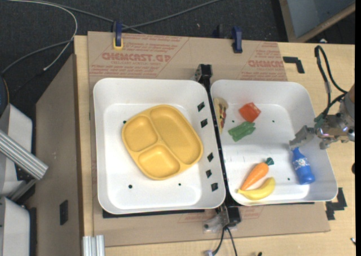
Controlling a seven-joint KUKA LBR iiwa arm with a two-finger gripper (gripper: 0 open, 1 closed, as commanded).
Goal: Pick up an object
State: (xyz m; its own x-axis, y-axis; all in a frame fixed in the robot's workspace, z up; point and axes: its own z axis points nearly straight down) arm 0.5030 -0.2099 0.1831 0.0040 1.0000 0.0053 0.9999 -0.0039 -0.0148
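The right bin (282,92) holds several toy items: a blue bottle (302,167) near the right wall, a carrot (255,174), a banana (258,190), a green pepper (242,131), a red block (249,111) and a small sandwich-like piece (220,111) by the left wall. My gripper (310,138) hangs at the bin's right side, just above the bottle's cap end, open, with nothing between its fingers.
A yellow divided plate (162,141) lies in the left bin (113,181). A black divider (213,136) runs between the bins. Cables (326,80) hang by the arm at the right. Clamps hold the cardboard base at the back.
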